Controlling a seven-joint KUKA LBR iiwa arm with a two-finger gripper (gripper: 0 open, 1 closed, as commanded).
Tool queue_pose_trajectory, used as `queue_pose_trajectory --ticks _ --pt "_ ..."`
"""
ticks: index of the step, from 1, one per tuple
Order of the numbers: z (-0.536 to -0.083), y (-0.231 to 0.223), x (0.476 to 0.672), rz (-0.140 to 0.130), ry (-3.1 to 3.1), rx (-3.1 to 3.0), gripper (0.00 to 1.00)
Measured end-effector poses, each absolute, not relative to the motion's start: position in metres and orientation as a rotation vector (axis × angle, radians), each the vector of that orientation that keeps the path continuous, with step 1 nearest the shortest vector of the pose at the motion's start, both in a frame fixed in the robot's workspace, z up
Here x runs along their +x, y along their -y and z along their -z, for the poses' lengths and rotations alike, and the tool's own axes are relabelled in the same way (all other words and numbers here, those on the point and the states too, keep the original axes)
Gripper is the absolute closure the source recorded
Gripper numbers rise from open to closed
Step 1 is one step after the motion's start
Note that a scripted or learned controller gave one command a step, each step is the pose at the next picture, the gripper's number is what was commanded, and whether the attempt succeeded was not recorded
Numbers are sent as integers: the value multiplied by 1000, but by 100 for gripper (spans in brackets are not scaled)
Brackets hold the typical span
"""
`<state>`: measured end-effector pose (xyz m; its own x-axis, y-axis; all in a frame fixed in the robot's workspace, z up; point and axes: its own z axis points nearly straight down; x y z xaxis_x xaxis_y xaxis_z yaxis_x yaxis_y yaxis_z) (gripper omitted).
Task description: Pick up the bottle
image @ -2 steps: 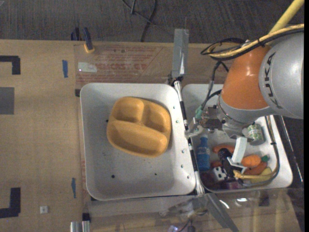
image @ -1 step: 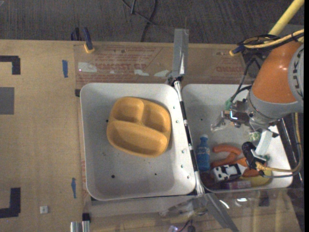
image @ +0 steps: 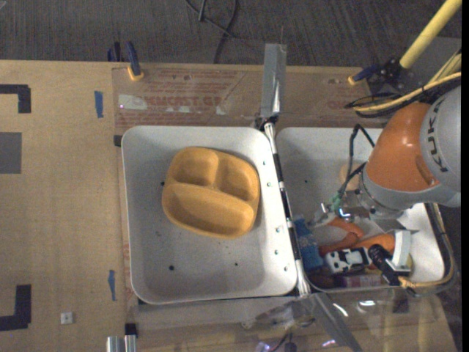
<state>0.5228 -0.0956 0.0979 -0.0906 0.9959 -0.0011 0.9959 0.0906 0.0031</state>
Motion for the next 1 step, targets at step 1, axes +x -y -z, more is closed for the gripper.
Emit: queue_pose_trajectory --ticks 1 --pt "-108 95 524 -7 -2315 2116 100"
